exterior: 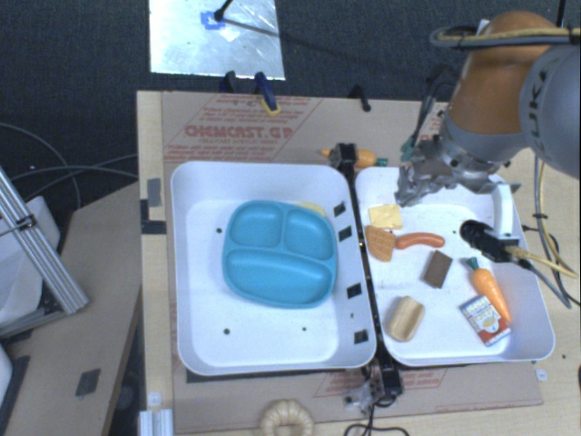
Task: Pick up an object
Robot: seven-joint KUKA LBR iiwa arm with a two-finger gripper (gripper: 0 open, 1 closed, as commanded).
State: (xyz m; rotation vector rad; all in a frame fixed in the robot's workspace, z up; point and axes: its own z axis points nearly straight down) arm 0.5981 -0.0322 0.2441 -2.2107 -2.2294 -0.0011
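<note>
Two white bins point(272, 357) sit mid-frame; board above them reads "CHEMCAST" point(238, 131); left bin holds one blue tray point(278, 252); right bin: one cheese slice point(385, 216), sausage point(419, 241), carrot point(491, 293), carton point(483, 320); gripper point(410, 192) hovers just above the cheese, and I cannot tell its state.

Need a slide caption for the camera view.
KUKA arm's hand hovers over the right bin of toy food; a blue divided plate fills the left bin.

Bulky grey arm point(545, 98) with an orange band, looping cables, and dark metal claw point(410, 189).
</note>
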